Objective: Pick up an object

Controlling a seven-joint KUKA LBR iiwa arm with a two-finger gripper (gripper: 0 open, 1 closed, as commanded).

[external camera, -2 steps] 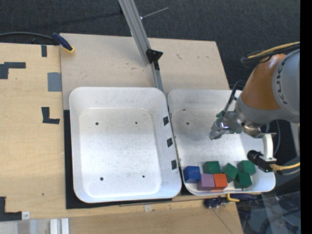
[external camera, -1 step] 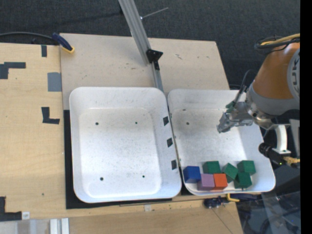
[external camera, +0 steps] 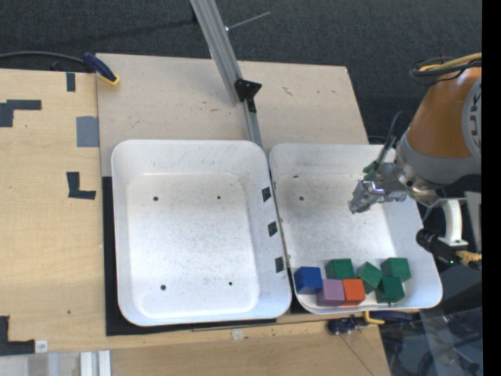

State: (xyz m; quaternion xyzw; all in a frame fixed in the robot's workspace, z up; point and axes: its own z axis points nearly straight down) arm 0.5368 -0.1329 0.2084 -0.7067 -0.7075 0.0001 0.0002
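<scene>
The two-finger gripper [external camera: 362, 200] of a grey KUKA arm [external camera: 442, 135] hangs over the right-hand white bin [external camera: 313, 171], above bare floor in the bin's upper right part; how far apart its fingers stand cannot be told from this slanted view, as the metal parts blur together, and nothing can be made out between them. The arm, with its orange band, enters from the right edge of the bench.

Well below the gripper, along the near wall of the same bin, a cluster of small blocks lies packed together: a blue block [external camera: 308, 278] at the left end, a purple block [external camera: 333, 291] and an orange block [external camera: 354, 290] side by side just right of it, and what appear to be four green blocks [external camera: 371, 274] ranged behind and to the right of them.

The left-hand white bin [external camera: 188, 155] sits beside the first, their rims touching. A slanted metal pole [external camera: 220, 41] crosses the wooden bench [external camera: 47, 210] above the bins, and a blue-and-yellow clamp [external camera: 102, 67] lies near the bench's far left corner.
</scene>
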